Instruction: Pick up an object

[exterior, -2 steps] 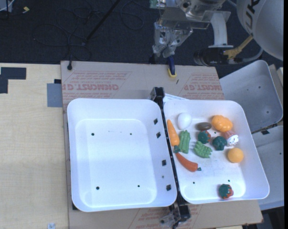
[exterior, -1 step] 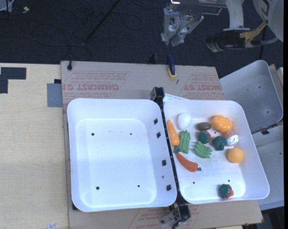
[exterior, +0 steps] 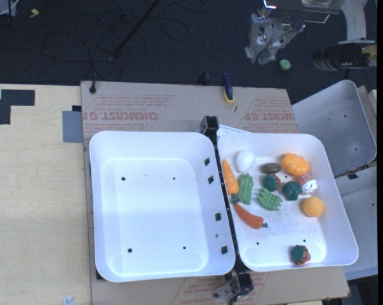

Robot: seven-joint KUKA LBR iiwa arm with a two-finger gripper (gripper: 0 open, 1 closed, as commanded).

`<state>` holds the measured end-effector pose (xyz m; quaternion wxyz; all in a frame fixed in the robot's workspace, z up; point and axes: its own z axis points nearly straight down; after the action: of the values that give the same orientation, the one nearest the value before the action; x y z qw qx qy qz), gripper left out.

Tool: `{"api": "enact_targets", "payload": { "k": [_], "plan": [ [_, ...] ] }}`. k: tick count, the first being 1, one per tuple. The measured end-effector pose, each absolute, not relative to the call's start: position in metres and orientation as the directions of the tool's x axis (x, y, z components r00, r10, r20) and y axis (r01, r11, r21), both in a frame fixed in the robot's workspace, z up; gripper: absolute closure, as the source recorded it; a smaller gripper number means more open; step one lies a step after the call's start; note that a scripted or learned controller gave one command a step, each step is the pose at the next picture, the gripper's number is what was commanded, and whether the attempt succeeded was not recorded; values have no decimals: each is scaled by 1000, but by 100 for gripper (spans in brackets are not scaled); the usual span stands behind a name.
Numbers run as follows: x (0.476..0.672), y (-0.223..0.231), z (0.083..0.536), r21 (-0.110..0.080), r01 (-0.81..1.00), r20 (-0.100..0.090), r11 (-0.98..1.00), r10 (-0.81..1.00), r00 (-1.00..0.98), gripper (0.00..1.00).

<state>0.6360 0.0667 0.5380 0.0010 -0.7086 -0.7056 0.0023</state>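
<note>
We see the jaws [exterior: 265, 46] raised at the far right, well clear of the bench, whether parted or clenched we cannot tell, while the toy foods, a carrot [exterior: 230, 177] among them, lie unpicked in the right bin [exterior: 340, 250].

Toy vegetables [exterior: 270, 186] lie in the right bin [exterior: 343, 246]; gripper [exterior: 262, 51] hangs above.

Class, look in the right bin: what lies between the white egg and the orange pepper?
In the camera view, a small brown piece lies between the white egg and the orange pepper.
</note>
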Motion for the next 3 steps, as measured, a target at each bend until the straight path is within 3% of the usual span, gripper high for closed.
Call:
{"api": "enact_targets", "payload": {
  "k": [1,2,3],
  "plan": [
    [627,2,537,-5,1000,-1,-6,1000,6,100],
    [620,-117,512,-7,1000,-3,-11,1000,11,100],
    [622,-128,539,-1,1000,-1,-1,1000,1,100]
  ]
}}
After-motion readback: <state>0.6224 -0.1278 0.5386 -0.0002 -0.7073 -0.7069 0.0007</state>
